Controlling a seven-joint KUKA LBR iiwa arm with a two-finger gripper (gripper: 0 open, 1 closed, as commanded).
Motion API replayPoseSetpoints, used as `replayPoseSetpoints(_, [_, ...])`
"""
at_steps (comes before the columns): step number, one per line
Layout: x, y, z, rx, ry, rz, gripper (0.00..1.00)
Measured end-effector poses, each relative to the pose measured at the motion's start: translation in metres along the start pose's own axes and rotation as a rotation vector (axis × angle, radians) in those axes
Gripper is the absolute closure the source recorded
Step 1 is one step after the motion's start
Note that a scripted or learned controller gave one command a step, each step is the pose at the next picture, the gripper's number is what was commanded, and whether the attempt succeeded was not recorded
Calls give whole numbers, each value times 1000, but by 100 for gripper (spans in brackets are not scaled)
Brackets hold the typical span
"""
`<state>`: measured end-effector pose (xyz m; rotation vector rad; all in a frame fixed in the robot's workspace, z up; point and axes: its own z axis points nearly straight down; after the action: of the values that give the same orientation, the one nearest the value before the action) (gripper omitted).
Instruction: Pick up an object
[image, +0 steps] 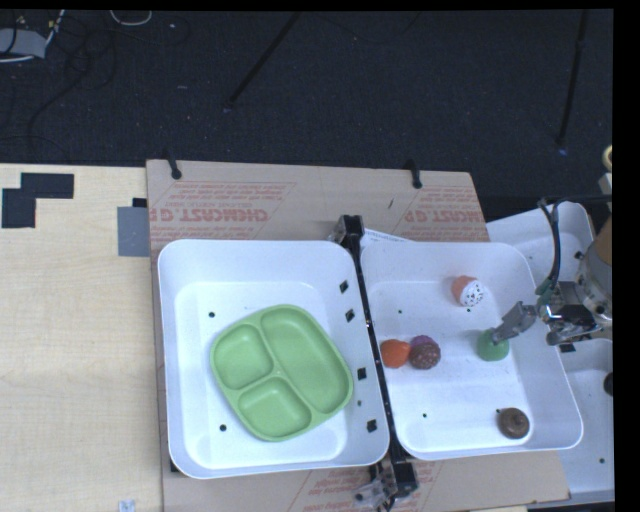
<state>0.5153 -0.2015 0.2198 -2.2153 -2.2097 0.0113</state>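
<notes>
Reached in from the right over a desk (70, 330) carrying two shallow white bins side by side. Left bin (190, 270) held a green divided plate (280, 372), lying flat and well apart from everything else. Right bin (440, 270) held the small things: an orange-and-white speckled ball (466, 291) toward the far side, an orange piece (395, 353) touching a purple one (426, 353) near the divider, a brown round piece (514, 423) toward the near right corner, and a small green object (492, 348) close to the right wall. Gripper (510, 325) sat just above and beside that green object (likely the target, judged from closeness alone). Could not tell whether the jaws were apart or together; nothing seen clamped between them. For a good grasp here: centre over the green object, descend straight, keep clear of the bin wall, close only once both sides are bracketed, then lift slowly. Risk judged: nudging it against the wall, or closing on air.
</notes>
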Motion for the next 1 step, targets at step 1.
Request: replayPoseSetpoints(1, [0,2,-6,-11,-3,-2,0])
